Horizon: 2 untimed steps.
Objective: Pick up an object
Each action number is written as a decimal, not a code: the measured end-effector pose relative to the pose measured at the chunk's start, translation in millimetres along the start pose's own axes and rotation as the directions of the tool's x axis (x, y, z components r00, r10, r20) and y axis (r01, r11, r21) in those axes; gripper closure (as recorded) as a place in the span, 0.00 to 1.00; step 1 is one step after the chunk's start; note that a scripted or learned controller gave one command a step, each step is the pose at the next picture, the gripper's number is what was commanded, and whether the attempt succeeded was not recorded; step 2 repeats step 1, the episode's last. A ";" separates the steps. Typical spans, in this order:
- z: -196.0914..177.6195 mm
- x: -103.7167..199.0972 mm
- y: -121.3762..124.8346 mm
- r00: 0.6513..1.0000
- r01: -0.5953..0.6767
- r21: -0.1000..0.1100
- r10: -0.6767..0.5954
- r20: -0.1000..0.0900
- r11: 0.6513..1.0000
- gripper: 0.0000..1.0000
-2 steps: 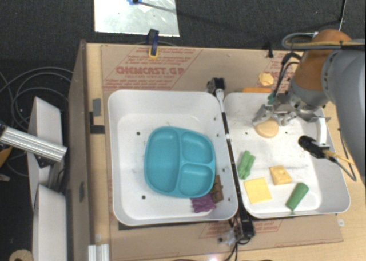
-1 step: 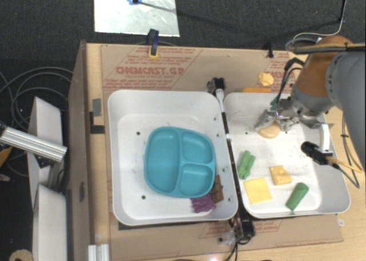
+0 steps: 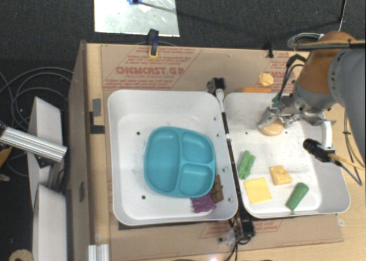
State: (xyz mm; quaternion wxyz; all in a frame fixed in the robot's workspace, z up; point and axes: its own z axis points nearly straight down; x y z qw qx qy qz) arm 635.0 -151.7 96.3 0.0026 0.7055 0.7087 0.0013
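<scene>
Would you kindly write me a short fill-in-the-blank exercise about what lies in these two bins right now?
1. The divided plate in the left bin is coloured ____.
2. The gripper is down in the ____ bin, at a tan rounded piece.
3. The purple item lies against the plate's ____ edge, nearest the camera.
4. The yellow square lies between two ____ pieces.

Missing words: blue; right; lower; green

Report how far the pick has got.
Done: the gripper has reached the right bin and sits down at the tan round piece. In hand: nothing visibly lifted; that piece looks to rest on the bin floor. Left: secure a grasp and raise it.
</scene>
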 end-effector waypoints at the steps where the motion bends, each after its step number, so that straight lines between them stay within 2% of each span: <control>1: -94.1 83.2 -61.0 1.000 0.006 -0.001 -0.006 -0.005 1.000 1.00; 2: -94.1 83.2 -61.0 1.000 0.006 -0.001 -0.006 -0.005 1.000 1.00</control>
